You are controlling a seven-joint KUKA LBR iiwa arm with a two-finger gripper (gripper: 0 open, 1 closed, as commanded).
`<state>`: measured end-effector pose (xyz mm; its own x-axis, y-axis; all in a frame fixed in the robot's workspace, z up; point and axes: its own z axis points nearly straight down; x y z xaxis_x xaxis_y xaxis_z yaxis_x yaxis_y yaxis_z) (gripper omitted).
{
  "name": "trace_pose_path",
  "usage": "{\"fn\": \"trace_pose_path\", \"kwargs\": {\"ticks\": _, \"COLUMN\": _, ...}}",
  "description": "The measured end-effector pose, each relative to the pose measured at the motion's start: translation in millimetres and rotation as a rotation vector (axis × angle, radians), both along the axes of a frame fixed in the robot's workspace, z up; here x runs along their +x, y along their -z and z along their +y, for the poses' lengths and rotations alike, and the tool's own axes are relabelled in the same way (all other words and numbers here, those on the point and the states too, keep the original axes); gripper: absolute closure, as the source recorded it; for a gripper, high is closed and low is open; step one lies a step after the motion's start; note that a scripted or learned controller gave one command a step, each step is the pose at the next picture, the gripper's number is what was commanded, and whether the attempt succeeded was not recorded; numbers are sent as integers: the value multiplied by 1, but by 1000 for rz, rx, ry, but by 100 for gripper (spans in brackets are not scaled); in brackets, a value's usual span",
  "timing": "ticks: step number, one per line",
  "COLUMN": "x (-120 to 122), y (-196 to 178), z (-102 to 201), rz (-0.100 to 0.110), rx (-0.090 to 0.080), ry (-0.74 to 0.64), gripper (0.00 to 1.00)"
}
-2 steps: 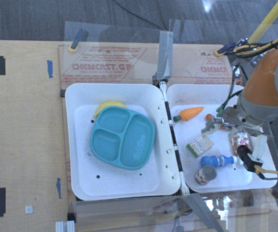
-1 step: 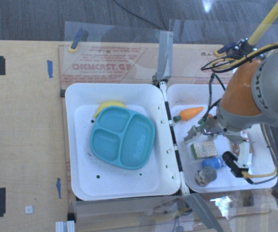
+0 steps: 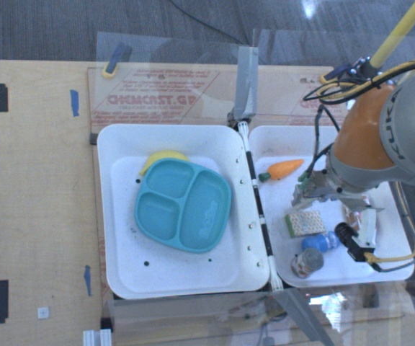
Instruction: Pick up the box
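Now | gripper [image 3: 310, 195] just above box [image 3: 305, 223] | R bin [image 3: 279, 141]

- A pale wooden table [image 3: 34, 215] is seen from 9 to 6 o'clock, marked with black and blue tape.
- A grey floor [image 3: 193, 6] is shown at 12 o'clock, crossed by a dark cable [image 3: 193, 16], with a light glare [image 3: 308, 7] toward 1 o'clock.

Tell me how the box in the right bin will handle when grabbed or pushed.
The box lies flat with straight edges, so it will probably slide, not roll. It looks small and thin, so likely light. The blue thing and the hand sit close, so a push may knock a neighbour.
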<state>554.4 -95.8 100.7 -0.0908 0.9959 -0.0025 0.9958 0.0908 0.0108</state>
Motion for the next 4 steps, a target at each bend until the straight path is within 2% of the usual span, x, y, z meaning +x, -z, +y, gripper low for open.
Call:
{"fn": "trace_pose_path", "kwargs": {"ticks": 1, "x": 0, "y": 0, "z": 0, "rz": 0, "rx": 0, "ry": 0, "gripper": 0}}
{"fn": "trace_pose_path", "kwargs": {"ticks": 2, "x": -34, "y": 12, "z": -14, "rz": 0, "rx": 2, "ry": -46, "gripper": 0}}
{"fn": "trace_pose_path", "kwargs": {"ticks": 3, "x": -16, "y": 4, "z": -34, "rz": 8, "rx": 0, "ry": -47, "gripper": 0}}
{"fn": "trace_pose_path", "kwargs": {"ticks": 4, "x": -16, "y": 12, "z": -20, "rz": 4, "rx": -2, "ry": -37, "gripper": 0}}
